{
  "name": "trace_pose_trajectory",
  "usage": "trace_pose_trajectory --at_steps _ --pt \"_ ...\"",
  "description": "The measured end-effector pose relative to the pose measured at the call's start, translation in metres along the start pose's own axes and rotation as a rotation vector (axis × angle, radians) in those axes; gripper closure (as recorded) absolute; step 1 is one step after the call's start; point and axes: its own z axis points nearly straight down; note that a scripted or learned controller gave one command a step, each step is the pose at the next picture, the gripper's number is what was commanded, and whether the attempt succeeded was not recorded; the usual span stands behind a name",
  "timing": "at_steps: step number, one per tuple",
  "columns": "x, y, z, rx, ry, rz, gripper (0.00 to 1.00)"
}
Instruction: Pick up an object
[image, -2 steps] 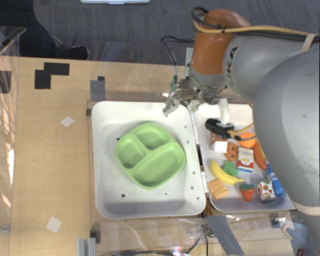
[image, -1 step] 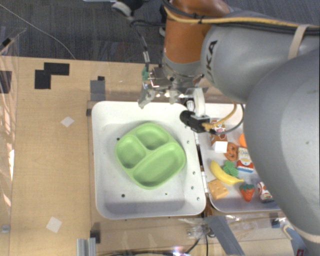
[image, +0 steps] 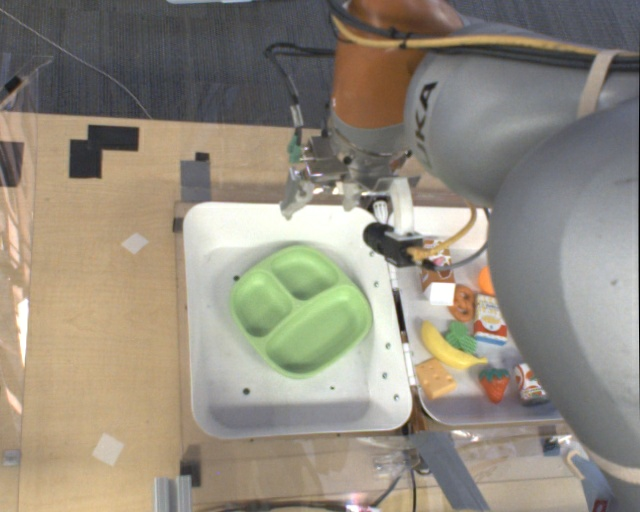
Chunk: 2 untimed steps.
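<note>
My gripper (image: 320, 200) hangs over the far rim of the left bin (image: 205, 300), its two fingers spread open with nothing between them. Below it in that bin lies a green divided plate (image: 300, 310), apart from the gripper. The right bin (image: 470, 408) holds small food toys: a yellow banana (image: 450, 347), a red strawberry (image: 493, 383), a tan cracker (image: 435, 378), a white cube (image: 440, 293), a small carton (image: 490, 322) and a can (image: 530, 385). The arm's grey body hides much of the right bin.
The two bins meet at a shared wall (image: 400, 330). Left of the bins lies bare wooden bench (image: 100, 320) with black marker shapes (image: 100, 148) at the back. A clear panel edge (image: 25, 250) stands at the far left.
</note>
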Motion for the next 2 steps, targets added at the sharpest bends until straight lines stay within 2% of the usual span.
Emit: trace_pose_trajectory --at_steps 1,2 --pt "0.037 0.025 -0.056 -0.005 0.001 -0.028 0.00" --pt "-0.047 0.012 -0.045 0.000 -0.002 -0.202 0.00"
